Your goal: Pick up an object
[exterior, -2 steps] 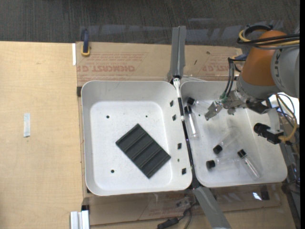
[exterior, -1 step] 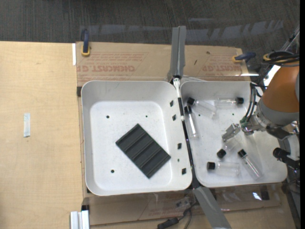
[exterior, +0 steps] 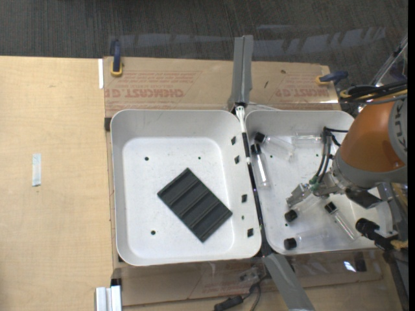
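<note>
Two shallow white bins are seen side by side at the frame's centre; the left bin (exterior: 120, 173) holds a dark ribbed rectangular block (exterior: 194, 204), laid flat and turned diagonally, near the middle of its floor and apart from every wall; the right bin (exterior: 272, 241) carries several small items; a clear tube-like piece with a dark end (exterior: 259, 164) lies along its left wall, a transparent piece (exterior: 295, 141) is seen toward its upper middle, and small black pieces (exterior: 290, 216) are scattered over its lower floor. The arm (exterior: 376, 141), grey with an orange band, is seen at the right of the frame over the right bin; the gripper (exterior: 305, 194) is lowered close to the bin floor at the bin's centre, just above one of the small black pieces; whether the fingers are apart or together cannot be told, and nothing is visibly held between them. Cardboard (exterior: 194, 86) is laid under the bins' upper edge, with clamps at its upper corners; a pale wooden surface (exterior: 52, 173) fills the left of the frame.
</note>
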